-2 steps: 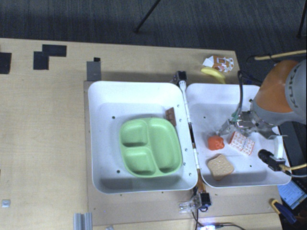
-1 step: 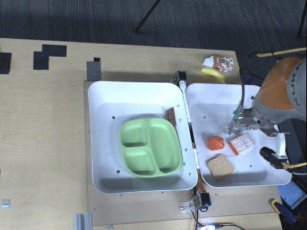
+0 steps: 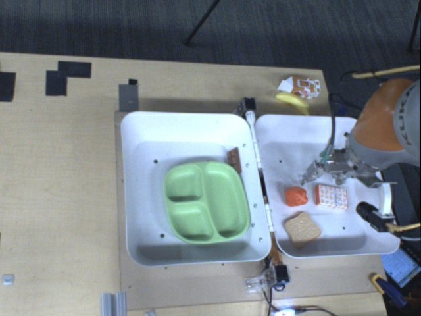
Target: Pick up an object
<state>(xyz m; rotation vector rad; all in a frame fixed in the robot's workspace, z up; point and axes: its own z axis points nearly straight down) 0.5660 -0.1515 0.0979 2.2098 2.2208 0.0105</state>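
— Jaws on the gripper (image 3: 322, 170)?
— Hard to say; I cannot tell their state from above.
— Nearest the front rim?
— Bread slice (image 3: 302, 228), close to the right bin (image 3: 283, 137) front wall. Behind it the orange ball (image 3: 296, 195) and patterned box (image 3: 331, 197), side by side, near the gripper.
— Open room?
— Far left corner of that bin.
— Left bin (image 3: 141, 176)?
— Green divided tray (image 3: 206, 201).
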